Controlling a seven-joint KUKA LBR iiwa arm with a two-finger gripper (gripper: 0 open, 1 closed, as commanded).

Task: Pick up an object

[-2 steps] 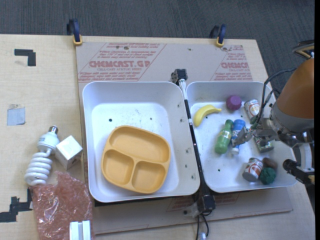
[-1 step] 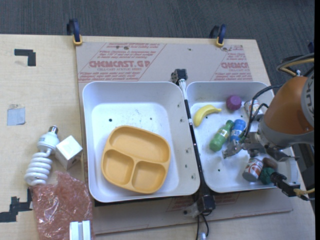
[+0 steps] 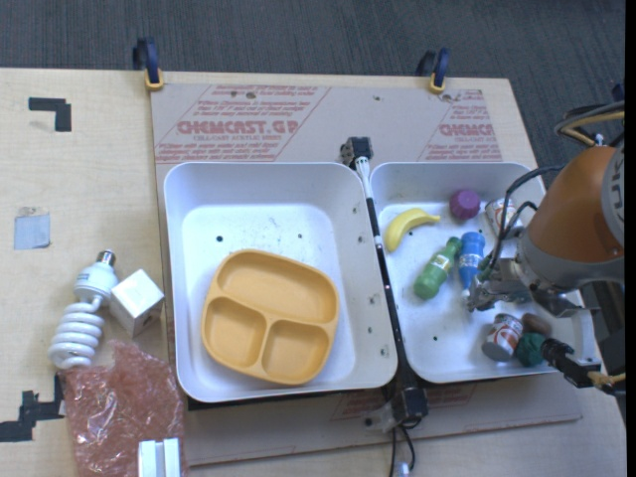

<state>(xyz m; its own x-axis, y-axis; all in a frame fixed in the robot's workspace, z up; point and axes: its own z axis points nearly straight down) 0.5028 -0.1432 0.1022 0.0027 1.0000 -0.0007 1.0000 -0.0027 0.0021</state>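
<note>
The right bin (image 3: 437,361) holds a yellow banana (image 3: 408,227), a purple ball-like object (image 3: 464,204), a green bottle (image 3: 435,268), a blue bottle (image 3: 471,256), a small red-and-white can (image 3: 504,337) and a dark green object (image 3: 532,347). My gripper (image 3: 485,294) reaches down into this bin from the right. It sits just below the blue bottle's lower end and above the can. The grey wrist with its orange band (image 3: 581,207) hides the bin's right side. Nothing can be seen held.
The left bin (image 3: 189,207) carries a yellow divided plate (image 3: 268,316). On the bench to the left lie a spiral light bulb (image 3: 84,316), a white cube (image 3: 137,296) and a pink mesh bag (image 3: 124,400). Blue clamps (image 3: 147,63) hold the cardboard at the back.
</note>
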